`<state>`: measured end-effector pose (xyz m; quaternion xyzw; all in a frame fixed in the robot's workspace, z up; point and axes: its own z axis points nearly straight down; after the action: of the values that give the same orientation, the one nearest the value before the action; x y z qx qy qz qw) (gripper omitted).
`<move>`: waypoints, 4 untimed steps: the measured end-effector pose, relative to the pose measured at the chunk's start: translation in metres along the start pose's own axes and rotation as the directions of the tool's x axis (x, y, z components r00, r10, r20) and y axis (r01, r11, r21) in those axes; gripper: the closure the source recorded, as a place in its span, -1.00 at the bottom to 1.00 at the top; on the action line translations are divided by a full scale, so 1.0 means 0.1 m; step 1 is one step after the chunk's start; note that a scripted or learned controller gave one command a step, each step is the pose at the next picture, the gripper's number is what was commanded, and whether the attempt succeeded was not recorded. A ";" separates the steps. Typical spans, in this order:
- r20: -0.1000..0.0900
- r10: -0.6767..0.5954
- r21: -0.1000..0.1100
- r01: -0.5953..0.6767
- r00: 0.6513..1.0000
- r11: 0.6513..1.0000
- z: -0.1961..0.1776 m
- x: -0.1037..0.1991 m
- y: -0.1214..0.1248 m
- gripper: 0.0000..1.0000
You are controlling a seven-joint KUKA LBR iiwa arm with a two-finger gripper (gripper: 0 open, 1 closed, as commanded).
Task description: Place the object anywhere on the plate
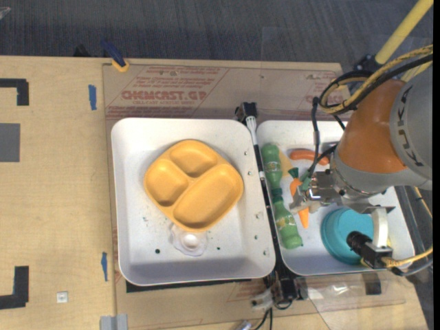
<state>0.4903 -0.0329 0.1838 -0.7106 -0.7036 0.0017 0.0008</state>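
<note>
Two bins [130,205] sit side by side; the plate [194,183], yellow with three compartments, lies in the left one. My gripper [302,194] hangs right of the plate, over the other bin's green pieces [282,198] and carrots [302,184]. A teal bowl [340,234] sits further right. Which object is mine I cannot tell.
</note>
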 end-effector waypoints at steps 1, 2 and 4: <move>-0.004 0.077 -0.004 -0.077 0.997 0.997 -0.40 0.82 -0.08 1.00; -0.004 0.065 -0.002 -0.065 0.998 0.998 -0.34 1.97 0.37 1.00; 0.000 0.070 -0.005 -0.070 0.998 0.998 -0.45 1.93 0.39 1.00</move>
<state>0.5315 0.1601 0.2285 -0.7349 -0.6781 0.0002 -0.0010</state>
